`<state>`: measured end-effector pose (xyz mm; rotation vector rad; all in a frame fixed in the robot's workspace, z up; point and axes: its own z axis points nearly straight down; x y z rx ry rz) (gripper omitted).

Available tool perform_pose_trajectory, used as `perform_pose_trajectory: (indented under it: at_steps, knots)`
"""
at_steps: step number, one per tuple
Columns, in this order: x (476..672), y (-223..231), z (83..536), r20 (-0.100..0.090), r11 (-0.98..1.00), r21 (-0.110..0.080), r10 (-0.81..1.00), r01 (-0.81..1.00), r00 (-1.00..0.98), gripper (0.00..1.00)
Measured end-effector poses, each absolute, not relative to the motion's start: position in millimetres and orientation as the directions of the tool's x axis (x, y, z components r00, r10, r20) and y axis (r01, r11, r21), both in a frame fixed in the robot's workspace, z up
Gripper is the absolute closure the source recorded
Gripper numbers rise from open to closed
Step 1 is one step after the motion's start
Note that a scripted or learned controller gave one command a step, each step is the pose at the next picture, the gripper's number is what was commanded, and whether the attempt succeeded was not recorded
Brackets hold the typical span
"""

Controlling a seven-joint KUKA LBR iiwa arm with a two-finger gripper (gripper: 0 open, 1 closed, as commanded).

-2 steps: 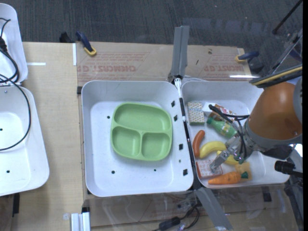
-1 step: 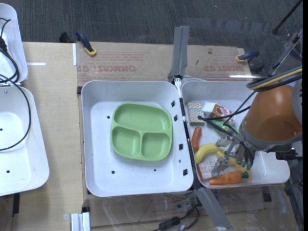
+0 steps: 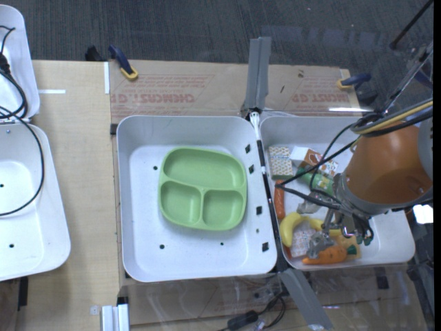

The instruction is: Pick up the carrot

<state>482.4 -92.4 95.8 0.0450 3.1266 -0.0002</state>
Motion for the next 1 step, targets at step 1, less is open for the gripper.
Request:
perform_pose_trajectory:
  at_steps: [1]
  knots:
    - [503.6,-72.0,192.0,-0.004,0.998,0.001,0.055,0.055,-0.998,0.0]
